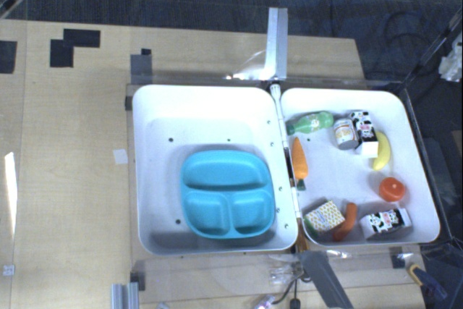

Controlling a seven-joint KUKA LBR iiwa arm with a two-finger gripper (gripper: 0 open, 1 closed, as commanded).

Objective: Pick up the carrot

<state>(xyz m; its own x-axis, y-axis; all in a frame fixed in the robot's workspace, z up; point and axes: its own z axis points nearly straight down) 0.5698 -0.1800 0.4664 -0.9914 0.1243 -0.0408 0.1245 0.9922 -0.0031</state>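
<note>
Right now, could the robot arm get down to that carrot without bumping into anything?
Probably yes. The carrot lies uncovered from above in the right bin, but hard against the divider wall, with the green bottle near its top end, so a tight grasp.

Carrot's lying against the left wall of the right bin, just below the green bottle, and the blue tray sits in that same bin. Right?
Not quite. The camera view shows the carrot against the left wall of the right bin, just below the green bottle, but the blue tray sits in the left bin, not the same one.
</note>
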